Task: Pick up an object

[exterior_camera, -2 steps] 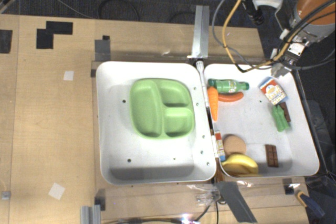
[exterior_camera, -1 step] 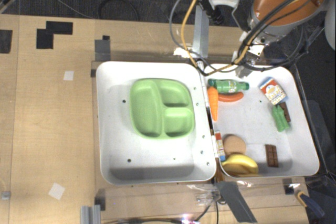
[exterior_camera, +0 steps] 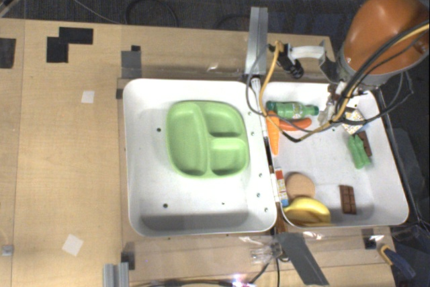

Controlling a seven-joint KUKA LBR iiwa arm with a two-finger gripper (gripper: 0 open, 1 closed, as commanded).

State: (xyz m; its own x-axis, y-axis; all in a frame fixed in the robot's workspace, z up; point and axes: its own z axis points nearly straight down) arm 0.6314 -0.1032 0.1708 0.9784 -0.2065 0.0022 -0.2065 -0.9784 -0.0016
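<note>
Two shallow white bins sit side by side on the wooden table (exterior_camera: 60, 165). The left bin (exterior_camera: 144, 212) holds a light green divided plastic tray (exterior_camera: 205, 138). The right bin (exterior_camera: 390, 208) holds the loose objects: a green plastic bottle (exterior_camera: 290, 109) lying on its side near the far wall, an orange carrot-shaped piece (exterior_camera: 295, 124) just beside it, a green oblong item (exterior_camera: 358, 151) toward the right wall, a brown chocolate-bar block (exterior_camera: 347, 198), a tan round item (exterior_camera: 300, 183), and a yellow banana-shaped item (exterior_camera: 307, 210) in the near corner, touching the tan one.

The arm's orange band (exterior_camera: 386, 27) hangs over the far right corner of the right bin. The end effector (exterior_camera: 338, 106) sits below it among cables, between the bottle and the green oblong item. Its state cannot be told, since cables and wrist hide the tip. No object is seen lifted.

Judged from this layout, the step in hand is the approach or descent toward a target. The next move calls for alignment over a single object, most plausibly the bottle or the carrot-shaped piece, then a closing action and a vertical lift.
</note>
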